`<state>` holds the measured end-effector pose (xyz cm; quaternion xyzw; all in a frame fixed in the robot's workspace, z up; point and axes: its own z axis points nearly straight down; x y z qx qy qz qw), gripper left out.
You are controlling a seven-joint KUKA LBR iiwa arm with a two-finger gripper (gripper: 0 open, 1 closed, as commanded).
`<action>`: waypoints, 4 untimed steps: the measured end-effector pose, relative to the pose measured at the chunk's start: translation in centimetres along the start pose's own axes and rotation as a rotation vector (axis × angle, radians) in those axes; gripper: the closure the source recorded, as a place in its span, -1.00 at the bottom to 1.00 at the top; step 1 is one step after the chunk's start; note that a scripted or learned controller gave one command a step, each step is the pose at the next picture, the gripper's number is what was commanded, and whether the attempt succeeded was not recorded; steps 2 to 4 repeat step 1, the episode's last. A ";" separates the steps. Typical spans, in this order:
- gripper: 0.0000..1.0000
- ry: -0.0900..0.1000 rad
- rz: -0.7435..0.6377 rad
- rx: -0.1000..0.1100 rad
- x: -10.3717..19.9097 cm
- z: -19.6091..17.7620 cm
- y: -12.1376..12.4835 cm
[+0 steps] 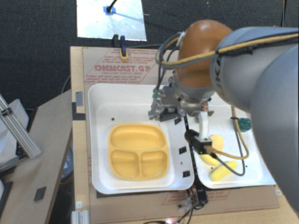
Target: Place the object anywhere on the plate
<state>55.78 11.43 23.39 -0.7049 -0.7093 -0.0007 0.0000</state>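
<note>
A yellow divided plate with three compartments lies in the left bin, towards its front. My gripper hangs over the far right part of that bin, just beyond the plate's far right corner and near the wall between the bins. In the right bin lie a yellow rounded object and a yellow elongated object, close together near the front. My arm hides much of the right bin.
A small teal object sits further back in the right bin, at the edge of my arm. Several small dark marks dot the bin floors. A cardboard sheet lies behind the bins.
</note>
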 end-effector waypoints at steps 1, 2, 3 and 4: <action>-1.00 0.000 0.000 0.000 0.0 0.0 0.0; -1.00 0.000 0.000 0.000 0.0 0.0 0.0; -1.00 0.000 0.000 0.000 0.0 0.0 0.0; -1.00 0.000 0.000 0.000 0.0 0.0 0.0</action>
